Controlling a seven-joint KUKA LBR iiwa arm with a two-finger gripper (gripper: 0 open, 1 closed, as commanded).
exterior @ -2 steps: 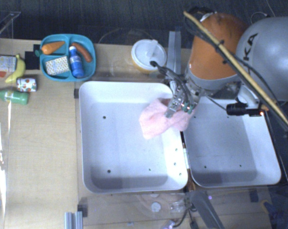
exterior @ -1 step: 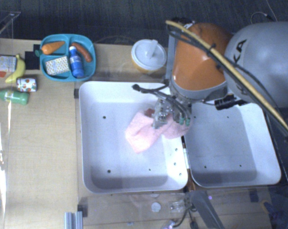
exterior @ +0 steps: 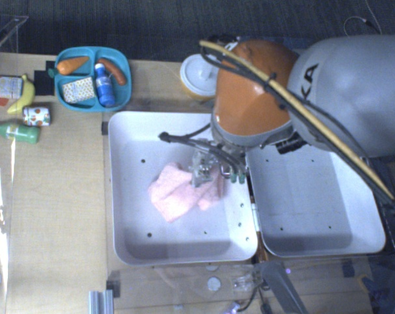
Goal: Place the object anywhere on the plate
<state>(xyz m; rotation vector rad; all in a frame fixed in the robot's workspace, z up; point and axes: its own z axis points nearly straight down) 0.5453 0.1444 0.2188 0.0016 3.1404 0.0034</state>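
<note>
Claw [exterior: 207, 172] hovering low over pink cloth [exterior: 178, 191], lying crumpled in left bin [exterior: 129, 195], possibly touching it, grip state impossible to tell

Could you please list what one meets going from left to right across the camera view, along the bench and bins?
Banana → blue tray → pink cloth → pincer → right bin.

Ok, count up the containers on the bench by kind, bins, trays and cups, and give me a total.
Shallow white plastic bins: 2, left and right
Blue divided plastic tray: 1
Round white-lidded yellow cup: 1
Total: 4
</note>
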